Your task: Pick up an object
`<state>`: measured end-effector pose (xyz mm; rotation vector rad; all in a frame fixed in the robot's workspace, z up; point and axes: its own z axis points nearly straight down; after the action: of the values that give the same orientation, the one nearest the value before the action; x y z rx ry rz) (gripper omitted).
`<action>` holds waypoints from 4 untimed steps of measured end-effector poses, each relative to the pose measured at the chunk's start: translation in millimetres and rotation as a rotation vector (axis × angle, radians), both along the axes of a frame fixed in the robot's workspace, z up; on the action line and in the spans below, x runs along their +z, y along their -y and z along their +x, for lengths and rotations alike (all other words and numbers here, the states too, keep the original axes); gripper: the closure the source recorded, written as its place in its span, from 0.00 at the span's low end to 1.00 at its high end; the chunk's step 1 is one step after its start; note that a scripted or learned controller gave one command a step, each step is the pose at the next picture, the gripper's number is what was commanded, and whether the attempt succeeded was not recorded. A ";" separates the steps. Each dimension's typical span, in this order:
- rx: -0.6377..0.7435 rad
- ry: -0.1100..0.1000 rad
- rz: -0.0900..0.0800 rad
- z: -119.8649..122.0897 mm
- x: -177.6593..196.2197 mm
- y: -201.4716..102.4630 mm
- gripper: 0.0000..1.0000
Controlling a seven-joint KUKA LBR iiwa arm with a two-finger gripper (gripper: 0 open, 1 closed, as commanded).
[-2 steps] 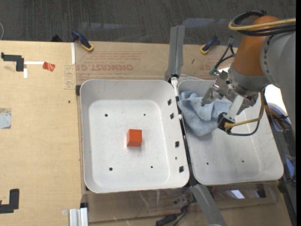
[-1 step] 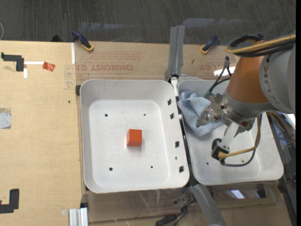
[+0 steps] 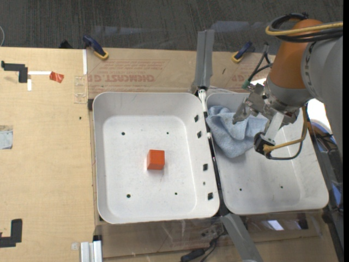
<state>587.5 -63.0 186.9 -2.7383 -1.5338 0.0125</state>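
An orange-red cube [image 3: 156, 160] rests near the middle of the left white bin [image 3: 109, 201]. A crumpled light blue cloth [image 3: 232, 132] lies in the upper left part of the right white bin [image 3: 283, 195], against its left wall. My gripper [image 3: 243, 113] hangs over the right bin at the cloth's upper right edge, its tip right at the fabric. Whether it touches the cloth is unclear. The grey arm with the orange band comes in from the upper right.
A raised divider with black clips separates the two bins. Brown cardboard lies behind the bins, held by blue and orange clamps [image 3: 96, 46]. A wooden board with a small red tag [image 3: 56, 77] lies to the left.
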 end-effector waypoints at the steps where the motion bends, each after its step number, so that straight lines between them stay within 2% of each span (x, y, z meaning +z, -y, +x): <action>1: 0.027 0.001 0.000 28.3 26.3 -82.3 0.00; 2: 0.063 0.001 -0.001 -39.8 101.5 -45.1 0.00; 3: -0.008 0.001 -0.002 -33.7 136.0 -68.6 0.00; 4: -0.076 -0.001 -0.003 -103.6 104.7 -63.8 0.00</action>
<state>483.9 0.7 291.6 -2.7963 -1.4288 0.0165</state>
